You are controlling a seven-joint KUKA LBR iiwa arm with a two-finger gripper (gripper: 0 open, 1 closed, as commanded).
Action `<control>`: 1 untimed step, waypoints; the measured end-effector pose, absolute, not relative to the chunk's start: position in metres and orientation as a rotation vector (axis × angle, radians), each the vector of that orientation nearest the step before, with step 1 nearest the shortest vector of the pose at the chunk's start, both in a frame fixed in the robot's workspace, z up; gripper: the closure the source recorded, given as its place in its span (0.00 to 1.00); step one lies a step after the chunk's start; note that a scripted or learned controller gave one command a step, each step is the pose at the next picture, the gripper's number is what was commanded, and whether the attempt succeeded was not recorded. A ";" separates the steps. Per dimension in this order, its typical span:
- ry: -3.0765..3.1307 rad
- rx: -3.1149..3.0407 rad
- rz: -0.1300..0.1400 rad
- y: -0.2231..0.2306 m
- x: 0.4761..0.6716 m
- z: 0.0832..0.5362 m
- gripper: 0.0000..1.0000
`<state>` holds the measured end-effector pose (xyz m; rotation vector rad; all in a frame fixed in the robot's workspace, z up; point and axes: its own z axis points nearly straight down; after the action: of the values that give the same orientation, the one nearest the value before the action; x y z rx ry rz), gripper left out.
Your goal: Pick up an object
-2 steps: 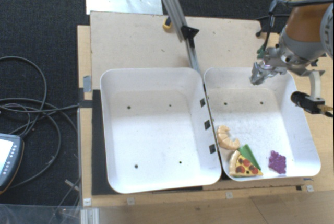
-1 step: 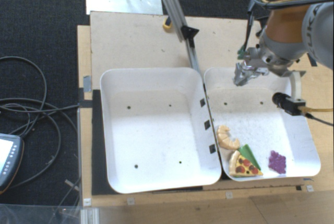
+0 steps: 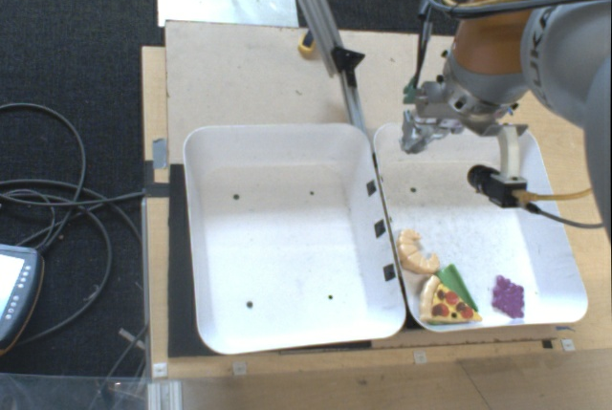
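The end effector [image 3: 418,139] hangs over the right bin's [image 3: 555,207] far edge, finger state impossible to tell, while a croissant [image 3: 417,252], pizza slice [image 3: 448,300] and purple toy [image 3: 508,296] lie along its near edge.

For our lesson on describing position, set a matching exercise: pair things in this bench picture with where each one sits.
Things:
1. purple toy grape bunch
2. toy pizza slice with red dots
3. pale beige toy croissant
4. grey metal gripper

Places:
A. by the divider, just above the pizza
B. near the right bin's front right corner
C. above the right bin's far end
D. against the right bin's front wall

Pairs: 1-B, 2-D, 3-A, 4-C
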<state>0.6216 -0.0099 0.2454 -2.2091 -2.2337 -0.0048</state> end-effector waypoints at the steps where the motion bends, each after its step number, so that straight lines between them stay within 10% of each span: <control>1: -2.234 -2.209 -0.006 0.045 0.628 0.253 1.00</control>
<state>0.6284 0.0453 0.2532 -2.2088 -2.2344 -0.0065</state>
